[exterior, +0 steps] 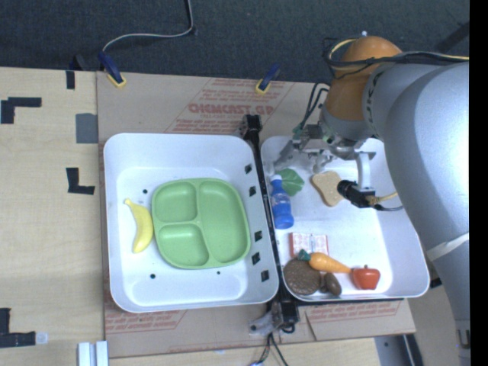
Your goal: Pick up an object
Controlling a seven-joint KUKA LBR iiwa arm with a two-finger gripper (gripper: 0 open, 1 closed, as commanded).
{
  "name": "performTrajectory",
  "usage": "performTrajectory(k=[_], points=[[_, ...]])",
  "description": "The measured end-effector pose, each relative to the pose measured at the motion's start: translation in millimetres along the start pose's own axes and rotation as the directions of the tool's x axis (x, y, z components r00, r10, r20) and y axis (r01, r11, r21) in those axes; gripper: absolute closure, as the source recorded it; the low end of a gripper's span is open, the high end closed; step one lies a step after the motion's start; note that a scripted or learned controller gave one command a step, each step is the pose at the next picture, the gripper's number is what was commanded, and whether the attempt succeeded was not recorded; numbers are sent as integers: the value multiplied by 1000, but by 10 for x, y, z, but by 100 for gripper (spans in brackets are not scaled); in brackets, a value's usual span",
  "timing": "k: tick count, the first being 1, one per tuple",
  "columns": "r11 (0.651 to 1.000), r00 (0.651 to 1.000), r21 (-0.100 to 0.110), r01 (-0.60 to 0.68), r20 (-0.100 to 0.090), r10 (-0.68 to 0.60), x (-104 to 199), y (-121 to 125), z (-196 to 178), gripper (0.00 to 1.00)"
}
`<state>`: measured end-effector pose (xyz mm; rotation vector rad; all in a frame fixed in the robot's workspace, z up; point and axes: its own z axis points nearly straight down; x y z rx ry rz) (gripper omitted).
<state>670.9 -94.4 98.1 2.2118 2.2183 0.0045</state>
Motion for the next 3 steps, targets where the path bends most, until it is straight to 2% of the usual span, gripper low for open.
performTrajectory(k=[3], points=[[1000, 1000, 8, -3, -2, 3, 0, -25, 130, 0]])
